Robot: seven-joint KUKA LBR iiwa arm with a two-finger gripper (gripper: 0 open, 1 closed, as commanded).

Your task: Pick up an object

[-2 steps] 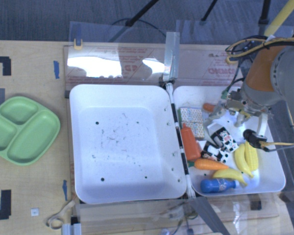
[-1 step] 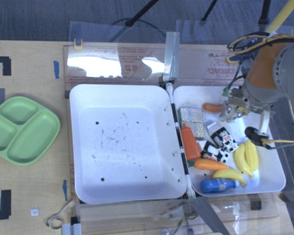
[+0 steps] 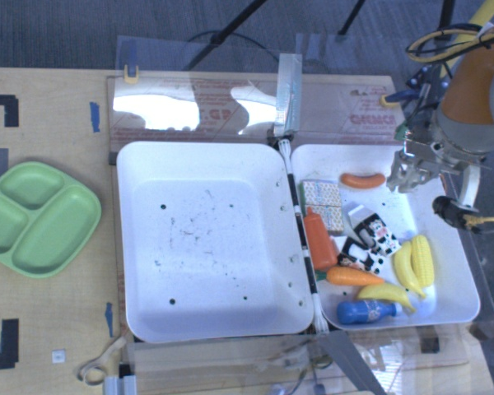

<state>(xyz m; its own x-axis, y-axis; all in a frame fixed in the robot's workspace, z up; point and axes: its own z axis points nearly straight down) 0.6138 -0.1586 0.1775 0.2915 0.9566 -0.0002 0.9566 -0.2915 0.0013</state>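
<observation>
The right bin (image 3: 465, 303) serves as the landmark, and every graspable object lies inside it. Near its far rim rests a small sausage (image 3: 363, 180), orange-red, smooth and rounded at both ends, lying roughly crosswise. Just beside it, toward the bin's near side, sits a flat checkered packet (image 3: 323, 202) in pale tones. Along the bin's left wall lies a long orange-red bottle (image 3: 317, 239), pointing toward the near rim. In the middle of the bin is a black-and-white toy (image 3: 371, 237) with a spotted pattern, its exact shape hard to read. Touching it on the near side is a carrot (image 3: 358, 276), orange and tapered. By the bin's right wall stands out a yellow corn cob (image 3: 422, 259) with a banana (image 3: 405, 270) alongside, and another yellow banana (image 3: 387, 293) curves below the carrot. At the near rim lies a blue bottle (image 3: 366, 310) on its side.

The gripper (image 3: 409, 174) hangs over the bin's far right corner, close beside the sausage's right end, with nothing visible between its metal parts; how wide it stands cannot be told.

The left bin (image 3: 140, 167) adjoins the right bin's left wall, and a green divided plate (image 3: 37, 218) lies well apart beyond that.
</observation>
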